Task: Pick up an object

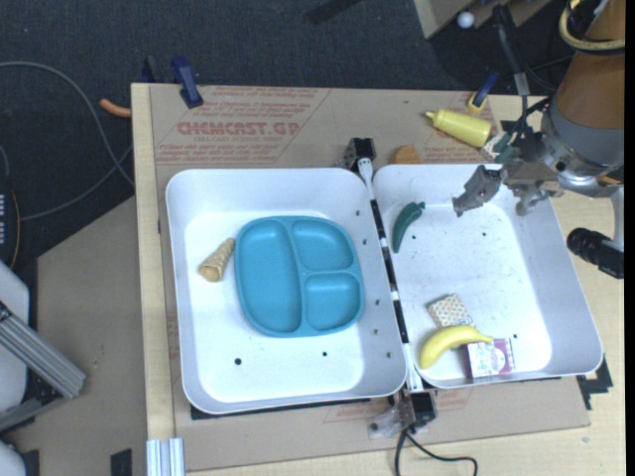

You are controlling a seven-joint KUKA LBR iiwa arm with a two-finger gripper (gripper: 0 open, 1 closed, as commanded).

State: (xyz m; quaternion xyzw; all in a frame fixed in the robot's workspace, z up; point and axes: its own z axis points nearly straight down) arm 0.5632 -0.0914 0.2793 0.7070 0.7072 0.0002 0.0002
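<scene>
My gripper (499, 198) hangs over the far part of the right bin (556, 266). Its two fingers (472, 196) are spread apart, so it is open with nothing between them. A green pepper (405, 223) lies to its left near the bin's left wall. At the near end of the same bin sit a checkered cracker (451, 310), a yellow banana (451, 345) and a small purple and white box (490, 359). The left bin (189, 206) holds a blue divided plate (298, 273) and a tan cone (216, 259).
On the bench behind the right bin lie a yellow bottle (459, 125) and a small brown item (405, 154). A black clamp (360, 152) sits at the far end of the seam between the bins. The middle of the right bin floor is bare.
</scene>
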